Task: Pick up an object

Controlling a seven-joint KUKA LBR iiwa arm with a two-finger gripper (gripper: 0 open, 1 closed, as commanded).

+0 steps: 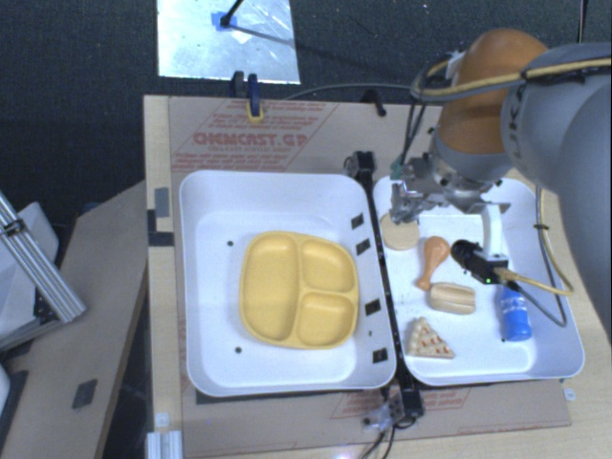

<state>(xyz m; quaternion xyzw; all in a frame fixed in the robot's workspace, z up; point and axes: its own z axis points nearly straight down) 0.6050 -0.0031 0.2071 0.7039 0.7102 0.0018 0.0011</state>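
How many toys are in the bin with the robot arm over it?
5: a round tan disc by the tool, a drumstick, a bun, a wedge slice in front, a blue bottle at right. The arm may hide more.

Two bins, the left bin (206,256) and the right bin (545,342), are plain white. In the left one lies a pale yellow divided plate (298,288). The right one holds a tan round disc (402,232), an orange-brown drumstick (432,259), a beige bun (451,297), a golden wedge (430,339) with a lattice pattern, and a bright blue bottle (514,316). The board (258,137) under the bins is light brown with red lettering. At the upper left of the frame a silvery sheet (225,27) carries a small blue patch. The arm (559,113) is grey with an orange band (488,94); the gripper (406,204) is metallic grey.
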